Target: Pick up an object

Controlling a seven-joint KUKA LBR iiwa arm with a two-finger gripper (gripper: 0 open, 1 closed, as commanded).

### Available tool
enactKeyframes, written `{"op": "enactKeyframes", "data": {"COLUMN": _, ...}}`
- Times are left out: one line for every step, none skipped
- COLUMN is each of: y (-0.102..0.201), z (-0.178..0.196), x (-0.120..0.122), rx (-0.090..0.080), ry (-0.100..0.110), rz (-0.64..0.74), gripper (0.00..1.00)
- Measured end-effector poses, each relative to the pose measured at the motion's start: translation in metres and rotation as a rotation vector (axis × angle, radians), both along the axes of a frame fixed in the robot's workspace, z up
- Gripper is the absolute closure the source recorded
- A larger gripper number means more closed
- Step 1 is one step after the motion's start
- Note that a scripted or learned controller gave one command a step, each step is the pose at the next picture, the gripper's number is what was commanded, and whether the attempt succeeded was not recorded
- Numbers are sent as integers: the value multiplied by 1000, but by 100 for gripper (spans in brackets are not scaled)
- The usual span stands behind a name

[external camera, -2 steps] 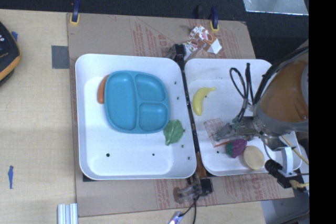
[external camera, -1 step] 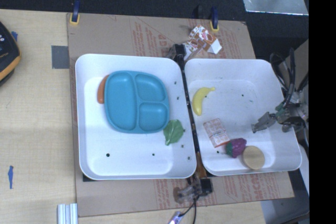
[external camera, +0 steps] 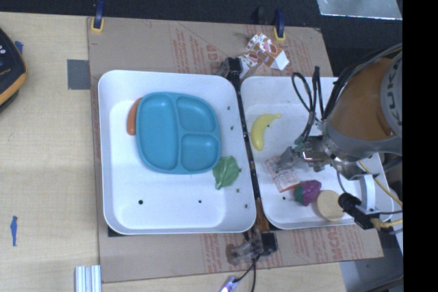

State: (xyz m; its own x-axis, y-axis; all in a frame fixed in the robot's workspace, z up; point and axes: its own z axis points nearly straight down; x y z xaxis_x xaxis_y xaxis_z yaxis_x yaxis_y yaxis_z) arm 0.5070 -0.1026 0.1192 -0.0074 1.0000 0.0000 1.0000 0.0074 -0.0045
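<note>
Gripper [external camera: 291, 159], jaw state impossible to tell, hovers over a crinkly red-and-white foil packet [external camera: 284, 178]: light, slippery, best pinched at its edge.

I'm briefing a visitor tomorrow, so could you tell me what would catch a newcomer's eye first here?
The blue plate dominates the left bin, with a green leaf at its lower right corner. In the right bin, the arm reaches in over a yellow banana and a purple toy.

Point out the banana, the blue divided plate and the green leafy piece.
banana [external camera: 263, 128]: camera view, middle of its curved body.
blue divided plate [external camera: 179, 132]: camera view, ridge between its compartments.
green leafy piece [external camera: 226, 171]: camera view, centre of the leaf.
</note>
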Motion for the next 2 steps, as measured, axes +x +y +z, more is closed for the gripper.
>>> {"op": "enactKeyframes", "data": {"y": -9, "z": -28, "x": -31, "rx": 0, "ry": 0, "rz": -2, "gripper": 0}}
{"op": "enactKeyframes", "data": {"y": -10, "z": -18, "x": -31, "rx": -1, "ry": 2, "rz": 2, "gripper": 100}}
